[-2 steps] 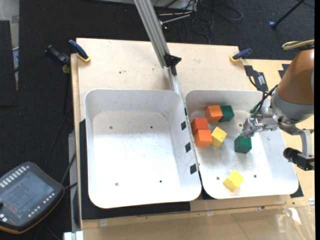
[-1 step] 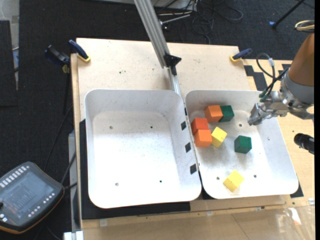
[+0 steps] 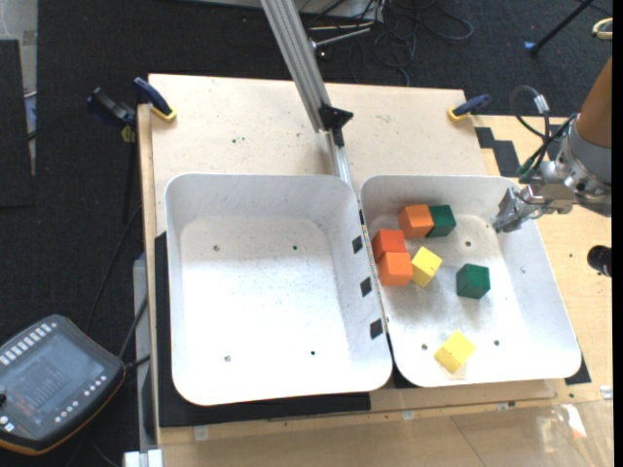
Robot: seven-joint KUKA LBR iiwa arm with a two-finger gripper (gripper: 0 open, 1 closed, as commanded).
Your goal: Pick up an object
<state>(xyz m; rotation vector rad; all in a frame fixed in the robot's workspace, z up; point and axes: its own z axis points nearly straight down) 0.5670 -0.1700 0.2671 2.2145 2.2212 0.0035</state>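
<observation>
- As you scan from the left, you meet the left bin (image 3: 263,280) first, a shallow white tray lying beside its twin on the pale bench board (image 3: 253,125).
- Moving right, you cross the seam into the right bin (image 3: 531,309), where every block lies.
- Nearest the seam you see two orange blocks: the upper orange cube (image 3: 390,241) and the lower orange cube (image 3: 395,269), touching, stacked in a short column running up and down the view.
- Just beside the lower one sits a yellow cube (image 3: 426,266), turned diamond-wise so a corner points down the view.
- Above them you find a third orange cube (image 3: 417,220) pressed against a dark green cube (image 3: 440,220); that pair's long axis runs left to right.
- Further right a second green cube (image 3: 473,280) stands alone, apart from the cluster.
- Lower down, near the front wall, a second yellow block (image 3: 454,351) lies tilted, well apart from the others.
- At the bin's right rim you reach the gripper (image 3: 508,218), pointing down and left toward the blocks; it grips nothing, and you cannot tell from here whether it is spread or closed.
</observation>
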